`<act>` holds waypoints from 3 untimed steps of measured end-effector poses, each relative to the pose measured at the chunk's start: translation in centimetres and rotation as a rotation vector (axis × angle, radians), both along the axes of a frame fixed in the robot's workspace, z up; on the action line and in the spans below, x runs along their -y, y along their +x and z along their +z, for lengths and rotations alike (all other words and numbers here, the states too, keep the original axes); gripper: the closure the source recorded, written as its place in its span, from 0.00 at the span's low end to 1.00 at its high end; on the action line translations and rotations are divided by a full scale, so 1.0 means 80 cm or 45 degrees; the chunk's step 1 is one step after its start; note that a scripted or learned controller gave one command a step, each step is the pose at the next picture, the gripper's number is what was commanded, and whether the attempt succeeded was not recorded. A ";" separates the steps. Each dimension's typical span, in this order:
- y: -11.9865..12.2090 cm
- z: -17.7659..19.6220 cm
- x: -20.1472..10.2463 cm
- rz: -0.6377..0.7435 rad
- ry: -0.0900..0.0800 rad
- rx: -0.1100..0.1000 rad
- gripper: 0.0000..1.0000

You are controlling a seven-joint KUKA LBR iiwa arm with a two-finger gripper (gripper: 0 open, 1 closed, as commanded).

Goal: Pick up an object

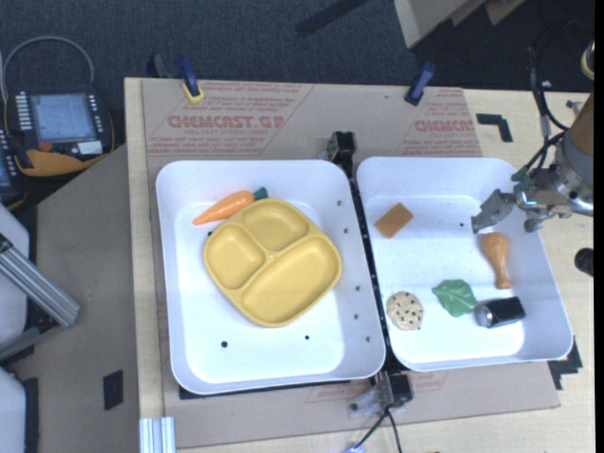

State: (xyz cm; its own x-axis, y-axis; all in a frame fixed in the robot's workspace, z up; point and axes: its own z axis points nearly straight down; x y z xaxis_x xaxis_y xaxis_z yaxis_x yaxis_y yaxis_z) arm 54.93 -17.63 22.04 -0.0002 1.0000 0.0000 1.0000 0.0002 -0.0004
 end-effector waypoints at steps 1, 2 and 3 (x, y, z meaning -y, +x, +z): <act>0.001 -0.054 0.004 -0.001 0.002 -0.008 0.00; 0.007 -0.128 0.005 0.000 0.002 -0.005 0.00; 0.006 -0.172 0.004 0.000 0.003 -0.006 0.00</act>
